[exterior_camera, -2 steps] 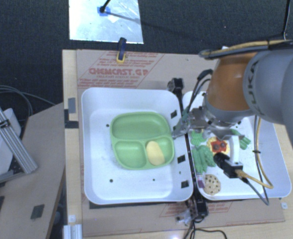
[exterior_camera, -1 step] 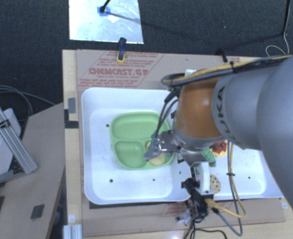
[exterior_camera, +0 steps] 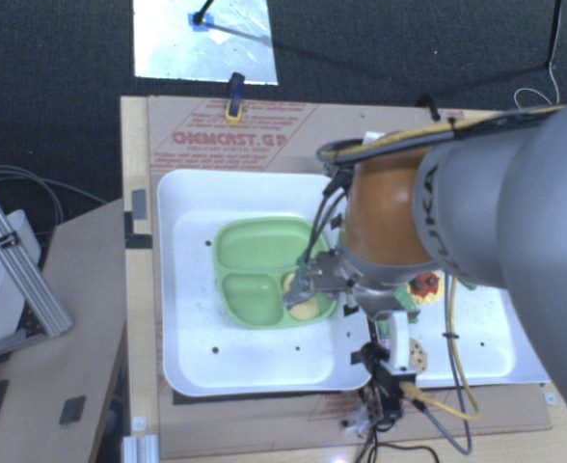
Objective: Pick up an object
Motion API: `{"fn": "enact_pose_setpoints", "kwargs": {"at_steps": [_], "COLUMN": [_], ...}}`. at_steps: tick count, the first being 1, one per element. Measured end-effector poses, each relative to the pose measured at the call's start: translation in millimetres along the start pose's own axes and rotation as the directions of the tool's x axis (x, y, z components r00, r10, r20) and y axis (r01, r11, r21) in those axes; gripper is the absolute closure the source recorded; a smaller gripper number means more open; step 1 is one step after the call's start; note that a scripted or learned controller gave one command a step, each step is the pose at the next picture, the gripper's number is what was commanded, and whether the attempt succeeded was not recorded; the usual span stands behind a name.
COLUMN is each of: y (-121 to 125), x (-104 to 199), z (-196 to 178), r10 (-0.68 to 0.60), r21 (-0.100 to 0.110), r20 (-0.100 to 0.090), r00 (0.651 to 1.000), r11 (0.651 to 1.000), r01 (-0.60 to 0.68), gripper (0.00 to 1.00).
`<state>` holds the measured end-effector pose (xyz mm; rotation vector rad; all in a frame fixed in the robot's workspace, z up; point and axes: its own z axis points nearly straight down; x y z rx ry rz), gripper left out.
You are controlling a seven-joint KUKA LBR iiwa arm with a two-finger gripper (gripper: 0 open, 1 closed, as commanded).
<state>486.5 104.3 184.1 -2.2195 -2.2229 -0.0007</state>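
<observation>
A green divided plate [exterior_camera: 255,268] lies in the left white bin [exterior_camera: 192,258]. At the plate's right edge sits a pale yellow object [exterior_camera: 303,307], partly covered by the arm. My gripper [exterior_camera: 308,292] reaches down over that right edge, right above the yellow object; the wrist hides its fingers. In the right bin [exterior_camera: 486,345], a red and orange object [exterior_camera: 424,285] peeks out beside the wrist, and a brown speckled piece [exterior_camera: 417,355] lies near the front wall.
The large grey arm with its orange band [exterior_camera: 390,215] covers much of the right bin. Cables [exterior_camera: 447,394] hang over the front of the bench. A cardboard sheet [exterior_camera: 235,133] lies behind the bins.
</observation>
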Motion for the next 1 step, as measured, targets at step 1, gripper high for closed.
{"fn": "enact_pose_setpoints", "kwargs": {"at_steps": [1], "y": [0.8], "x": [-70.3], "z": [-0.2], "r10": [0.006], "r21": [0.0], "r20": [0.0], "r00": [1.0], "r11": [1.0], "r01": [-0.006], "gripper": [0.0]}}
